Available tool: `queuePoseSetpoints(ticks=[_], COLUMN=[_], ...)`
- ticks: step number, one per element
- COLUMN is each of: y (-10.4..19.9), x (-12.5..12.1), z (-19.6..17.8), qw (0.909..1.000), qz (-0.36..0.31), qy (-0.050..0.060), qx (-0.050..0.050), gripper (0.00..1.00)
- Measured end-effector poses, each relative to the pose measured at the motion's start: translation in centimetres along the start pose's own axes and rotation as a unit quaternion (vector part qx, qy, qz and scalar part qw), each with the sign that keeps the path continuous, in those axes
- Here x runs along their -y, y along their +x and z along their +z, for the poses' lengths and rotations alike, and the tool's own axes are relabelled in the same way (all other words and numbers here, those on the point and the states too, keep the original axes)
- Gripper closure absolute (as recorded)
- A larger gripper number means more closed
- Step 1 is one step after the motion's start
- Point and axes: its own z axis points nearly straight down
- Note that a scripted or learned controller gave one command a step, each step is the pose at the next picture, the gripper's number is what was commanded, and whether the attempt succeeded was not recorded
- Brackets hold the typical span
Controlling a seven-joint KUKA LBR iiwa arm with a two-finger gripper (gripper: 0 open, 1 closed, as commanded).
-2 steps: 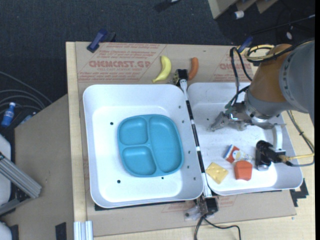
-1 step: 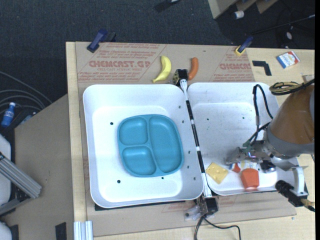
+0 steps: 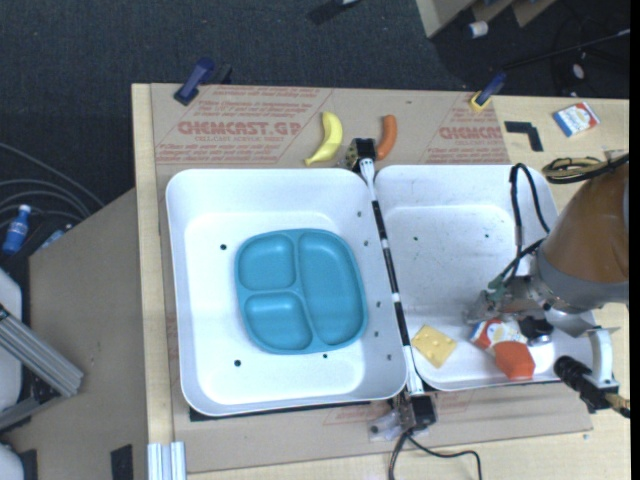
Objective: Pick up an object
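White bins, two, side by side on table; arm over right bin.
Hand (image 3: 497, 313) low near right bin's (image 3: 440, 208) front edge, finger state cannot be told. Beside it: orange-red object (image 3: 514, 360); yellow cheese wedge (image 3: 433, 345) at front-left corner. Left bin (image 3: 200, 268): blue divided plate (image 3: 300, 290), centre.

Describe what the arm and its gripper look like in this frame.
The arm enters from the right: a broad rounded orange-brown band above a grey wrist section. A thin black cable loops up from the wrist area and back down. The gripper end is a cluster of grey and dark metal parts with small white fittings; finer detail is too blurred to tell.
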Motion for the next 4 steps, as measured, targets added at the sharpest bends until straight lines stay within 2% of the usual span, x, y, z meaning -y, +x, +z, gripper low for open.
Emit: queuePoseSetpoints(ticks=[1, 2, 3, 4], y=[8.1, 14.0, 13.9, 17.6], x=[-1.0, -9.4, -9.5, -16.3], z=[-9.0, -9.0, -10.0, -8.9], qw=[1.0, 1.0, 1.0, 1.0], qz=[-0.001, -0.001, -0.002, -0.001], qy=[0.002, 0.001, 0.001, 0.002], qx=[-0.001, -0.001, 0.0, 0.0], gripper=[1.0, 1.0, 1.0, 1.0])
